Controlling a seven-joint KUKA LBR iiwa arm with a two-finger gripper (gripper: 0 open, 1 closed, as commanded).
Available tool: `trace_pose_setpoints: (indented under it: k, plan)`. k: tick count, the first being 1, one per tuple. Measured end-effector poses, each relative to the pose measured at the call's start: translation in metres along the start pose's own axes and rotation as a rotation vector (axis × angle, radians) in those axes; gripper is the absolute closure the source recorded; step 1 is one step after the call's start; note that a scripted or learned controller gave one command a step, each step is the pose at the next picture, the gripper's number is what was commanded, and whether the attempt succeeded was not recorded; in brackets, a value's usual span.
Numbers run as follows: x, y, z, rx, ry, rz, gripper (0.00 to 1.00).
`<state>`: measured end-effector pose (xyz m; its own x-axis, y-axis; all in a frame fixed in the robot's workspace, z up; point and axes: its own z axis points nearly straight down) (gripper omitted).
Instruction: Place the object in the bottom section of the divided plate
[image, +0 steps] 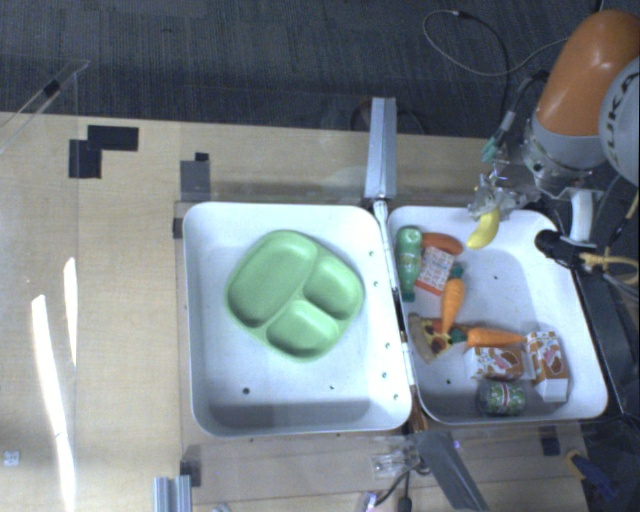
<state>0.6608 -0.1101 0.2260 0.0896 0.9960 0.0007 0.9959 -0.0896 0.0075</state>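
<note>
Looking down on the bench (110, 300), I see my pincer (490, 200) at the far edge of the right bin (590, 400), clenched on a small yellow banana (484, 230) that hangs curved from its tip over the bin's far left corner. The arm (585, 90) crowds the far right corner, grey with its orange band.

The left bin (220, 400) has plenty of open white floor around the green divided plate (295, 292), most of it along the near side. A metal rail (380, 150) stands at the far end of the seam between the bins.

The plate is smooth, glossy plastic with rounded edges, split into one long section on the left and two smaller ones to the right and near. Both bins are shallow, white and round-cornered.

Below the banana, the right bin is cluttered: a green bottle (408, 252), two orange carrots (452, 302), a pizza slice (430, 338), small printed cartons (545, 362) and a can (502, 398).
</note>
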Motion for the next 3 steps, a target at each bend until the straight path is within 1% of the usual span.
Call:
trace_pose_setpoints:
  k: [1,2,3]
  plan:
    - [0.017,0.009,0.109,-0.01,-0.003,-0.191,1.0]
    - [0.012,0.009,-0.04,-0.002,-0.001,-0.173,1.0]
    - [0.056,-0.013,-0.077,0.0,0.0,-0.107,1.0]
